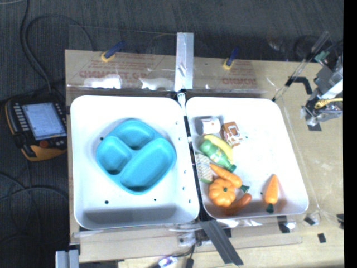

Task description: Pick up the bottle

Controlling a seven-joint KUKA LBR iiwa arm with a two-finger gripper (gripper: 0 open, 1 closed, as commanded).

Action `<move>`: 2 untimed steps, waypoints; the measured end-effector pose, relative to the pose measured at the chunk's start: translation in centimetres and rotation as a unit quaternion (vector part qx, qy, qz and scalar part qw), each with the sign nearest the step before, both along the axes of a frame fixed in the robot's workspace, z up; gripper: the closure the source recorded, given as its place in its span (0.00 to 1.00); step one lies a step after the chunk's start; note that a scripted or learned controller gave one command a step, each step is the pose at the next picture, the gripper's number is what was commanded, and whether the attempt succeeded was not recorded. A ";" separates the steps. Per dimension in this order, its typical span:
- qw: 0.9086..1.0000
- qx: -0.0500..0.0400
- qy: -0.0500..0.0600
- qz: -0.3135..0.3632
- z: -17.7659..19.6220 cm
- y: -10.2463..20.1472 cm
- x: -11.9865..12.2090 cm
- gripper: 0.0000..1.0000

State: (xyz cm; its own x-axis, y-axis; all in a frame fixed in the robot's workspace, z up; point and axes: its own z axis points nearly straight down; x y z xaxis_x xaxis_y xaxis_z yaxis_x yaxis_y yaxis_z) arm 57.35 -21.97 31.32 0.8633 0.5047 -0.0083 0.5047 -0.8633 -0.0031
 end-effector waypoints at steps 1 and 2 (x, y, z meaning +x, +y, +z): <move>0.998 0.001 -0.003 0.060 6.5 0.5 -4.0 1.00; 0.943 0.002 -0.003 0.334 8.3 0.8 -4.1 1.00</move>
